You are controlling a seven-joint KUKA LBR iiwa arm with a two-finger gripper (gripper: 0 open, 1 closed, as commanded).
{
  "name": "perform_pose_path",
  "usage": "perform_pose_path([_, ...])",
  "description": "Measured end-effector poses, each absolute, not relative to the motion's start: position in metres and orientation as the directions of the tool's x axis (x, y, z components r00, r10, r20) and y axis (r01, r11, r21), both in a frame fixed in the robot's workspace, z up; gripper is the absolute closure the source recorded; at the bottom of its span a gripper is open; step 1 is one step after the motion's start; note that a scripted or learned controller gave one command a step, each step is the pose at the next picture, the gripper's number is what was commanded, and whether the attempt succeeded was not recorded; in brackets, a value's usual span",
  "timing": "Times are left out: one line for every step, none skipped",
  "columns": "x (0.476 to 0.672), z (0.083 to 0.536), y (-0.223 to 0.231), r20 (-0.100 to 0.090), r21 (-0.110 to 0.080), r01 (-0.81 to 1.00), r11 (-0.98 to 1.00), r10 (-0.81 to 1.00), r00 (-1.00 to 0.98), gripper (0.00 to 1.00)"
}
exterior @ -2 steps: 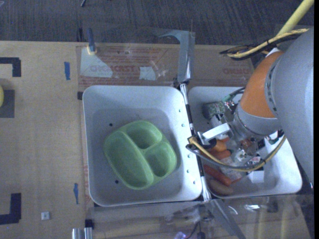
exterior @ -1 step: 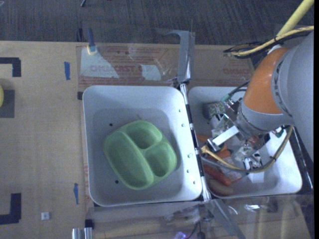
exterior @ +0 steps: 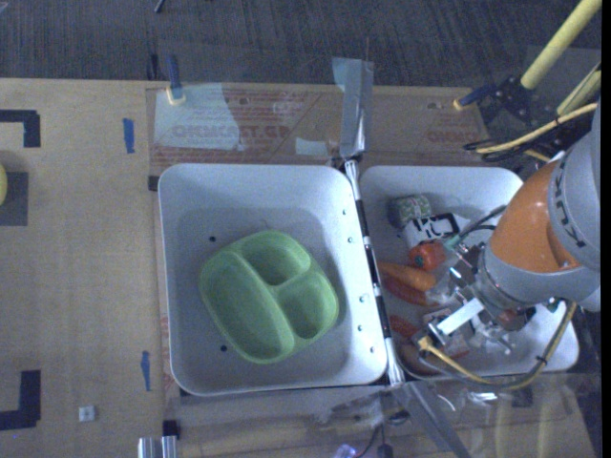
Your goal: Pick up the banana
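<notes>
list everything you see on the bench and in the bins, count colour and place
bins: two, white, side by side on the bench
divided plate: one, green, middle of the left bin
carrot-like piece: one, orange, right bin, near its left wall
small round thing: one, red, right bin, just beyond the orange piece
can-like thing: one, grey-green, right bin, far left corner
tape strips: a few, blue, on the bench
arm: one, grey with orange band, over the right bin
</notes>
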State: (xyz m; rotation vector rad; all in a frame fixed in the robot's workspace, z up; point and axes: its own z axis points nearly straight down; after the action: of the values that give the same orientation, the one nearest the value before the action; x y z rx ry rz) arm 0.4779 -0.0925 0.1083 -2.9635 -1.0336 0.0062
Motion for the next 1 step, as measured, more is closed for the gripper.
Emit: perform_pose_path([0.497,0.1839,-0.0197,-0.003,-0.002,0.26,-0.966,0.26,0.966,0.0])
